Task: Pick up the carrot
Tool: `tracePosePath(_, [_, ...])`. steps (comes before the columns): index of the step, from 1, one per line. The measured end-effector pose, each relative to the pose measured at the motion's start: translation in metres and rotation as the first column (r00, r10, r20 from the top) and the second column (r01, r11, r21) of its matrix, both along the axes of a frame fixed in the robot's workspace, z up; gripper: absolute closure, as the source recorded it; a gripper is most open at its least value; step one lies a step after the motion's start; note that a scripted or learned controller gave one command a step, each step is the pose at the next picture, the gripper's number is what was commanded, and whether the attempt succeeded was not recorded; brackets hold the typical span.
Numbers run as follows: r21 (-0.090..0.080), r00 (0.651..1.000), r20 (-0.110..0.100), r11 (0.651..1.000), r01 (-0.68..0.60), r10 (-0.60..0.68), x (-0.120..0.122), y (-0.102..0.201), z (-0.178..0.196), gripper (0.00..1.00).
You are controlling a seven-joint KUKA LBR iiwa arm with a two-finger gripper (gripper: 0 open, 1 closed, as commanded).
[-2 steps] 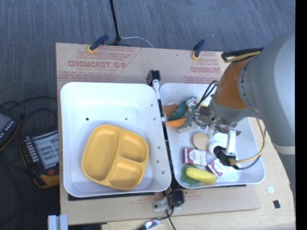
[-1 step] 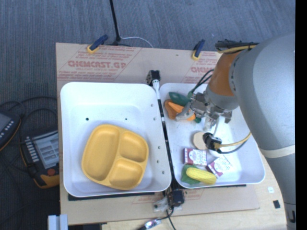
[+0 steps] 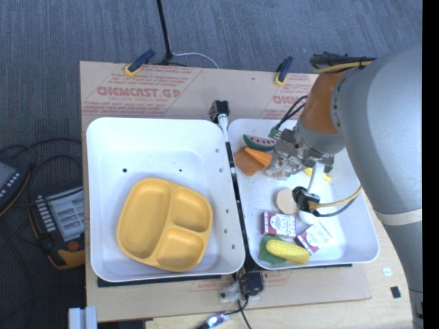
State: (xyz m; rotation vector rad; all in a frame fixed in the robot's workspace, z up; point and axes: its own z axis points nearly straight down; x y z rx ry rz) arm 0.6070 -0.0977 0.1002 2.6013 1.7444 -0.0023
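The carrot point(image 3: 251, 160) is seen lying at the far left of the right bin point(image 3: 363, 249), just near of a watermelon slice point(image 3: 258, 142). The gripper point(image 3: 287, 162) is parked right beside it on the right, but whether the claw is wide, narrow or clamped on anything can't be told. A corn cob point(image 3: 287, 251) is found near the front. A yellow divided tray point(image 3: 164, 223) is held in the left bin point(image 3: 103, 142).
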Motion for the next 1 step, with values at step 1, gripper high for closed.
tracePosePath(1, [-0.004, 0.967, 0.016, 0.967, -0.253, 0.253, -0.0390, 0.0010, -0.0077, 1.00])
